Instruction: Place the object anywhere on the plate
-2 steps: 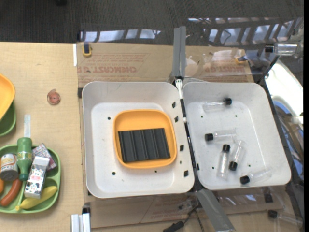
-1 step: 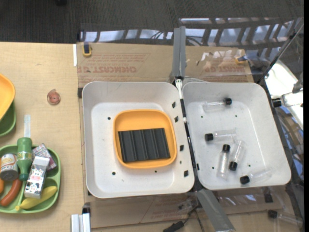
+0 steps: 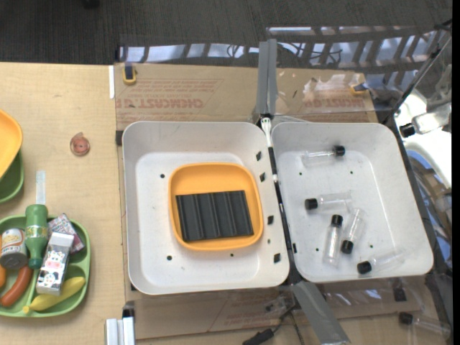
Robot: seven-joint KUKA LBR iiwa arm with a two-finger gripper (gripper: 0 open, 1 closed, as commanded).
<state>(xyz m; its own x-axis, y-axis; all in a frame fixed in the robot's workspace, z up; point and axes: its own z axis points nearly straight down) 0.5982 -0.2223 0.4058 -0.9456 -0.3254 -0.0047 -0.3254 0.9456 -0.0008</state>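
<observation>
An orange square plate (image 3: 215,175) with a dark ribbed insert (image 3: 214,215) lies in the middle of the left bin (image 3: 144,192). Several clear vials with black caps lie scattered in the right bin (image 3: 402,192). One vial (image 3: 323,152) lies near the far wall and another (image 3: 327,202) near the bin's middle. Two vials (image 3: 333,237) lie close together, and a further vial (image 3: 379,261) rests by the near right corner.
White and grey machinery (image 3: 424,117) stands just past the right bin's far right corner. Left of the bins, a green tray (image 3: 79,282) of toy food and a yellow dish (image 3: 7,146) sit on the wooden table. Cardboard lies under both bins.
</observation>
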